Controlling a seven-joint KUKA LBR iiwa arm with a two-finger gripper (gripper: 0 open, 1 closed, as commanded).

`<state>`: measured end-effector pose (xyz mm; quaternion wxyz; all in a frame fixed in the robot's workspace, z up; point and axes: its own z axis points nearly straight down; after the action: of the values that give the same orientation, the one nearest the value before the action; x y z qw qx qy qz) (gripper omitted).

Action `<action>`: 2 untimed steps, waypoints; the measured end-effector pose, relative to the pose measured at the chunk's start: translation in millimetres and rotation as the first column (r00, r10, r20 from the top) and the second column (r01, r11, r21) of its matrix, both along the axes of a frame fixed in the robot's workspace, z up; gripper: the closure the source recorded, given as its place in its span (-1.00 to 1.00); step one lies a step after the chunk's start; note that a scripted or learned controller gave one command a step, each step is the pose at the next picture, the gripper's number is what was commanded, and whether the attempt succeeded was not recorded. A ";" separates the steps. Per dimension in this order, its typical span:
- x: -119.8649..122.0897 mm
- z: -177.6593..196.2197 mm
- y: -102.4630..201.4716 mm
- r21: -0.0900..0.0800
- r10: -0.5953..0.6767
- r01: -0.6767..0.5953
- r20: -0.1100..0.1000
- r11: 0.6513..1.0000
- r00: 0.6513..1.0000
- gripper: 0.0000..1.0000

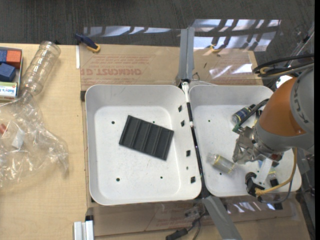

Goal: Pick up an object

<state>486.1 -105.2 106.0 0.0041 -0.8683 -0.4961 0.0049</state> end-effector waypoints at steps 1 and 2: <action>0.0 0.0 0.0 0.000 0.000 0.000 0.000 1.000 1.000 -1.00; -9.9 -15.5 -43.4 0.000 0.053 -0.053 0.008 0.999 0.999 -1.00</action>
<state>476.3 -148.6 90.4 0.0019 -0.8548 -0.5189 0.0015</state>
